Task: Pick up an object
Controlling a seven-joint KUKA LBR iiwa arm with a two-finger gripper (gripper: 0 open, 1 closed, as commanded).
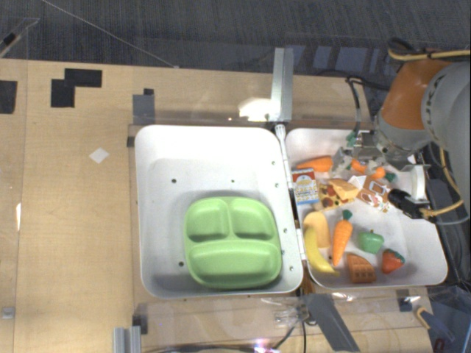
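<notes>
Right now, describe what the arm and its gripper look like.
The arm is grey with a rounded orange band above the wrist. Black and yellowish cables loop along it. The gripper is a small metallic grey block with green spots.

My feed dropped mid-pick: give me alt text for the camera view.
The arm reaches in from the right, its tool low over the back of the right bin, which holds toy food: a banana, a carrot, a pepper and more. The left bin holds a green tray.
</notes>
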